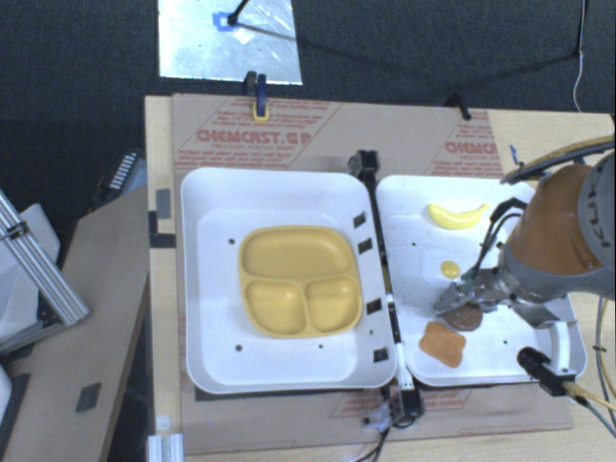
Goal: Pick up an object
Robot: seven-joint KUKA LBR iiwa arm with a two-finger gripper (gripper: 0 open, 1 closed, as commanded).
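A robotics lab. A bench [318, 128] lined with cardboard carries two white bins [207, 258]. Aluminium framing [38, 268] stands left; cables [539, 65] cross dark carpet.

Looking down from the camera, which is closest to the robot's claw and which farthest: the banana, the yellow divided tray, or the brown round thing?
From the gripper:
1. Brown round thing, right beside it.
2. Banana, at the back of the right bin.
3. Yellow divided tray, in the left bin.
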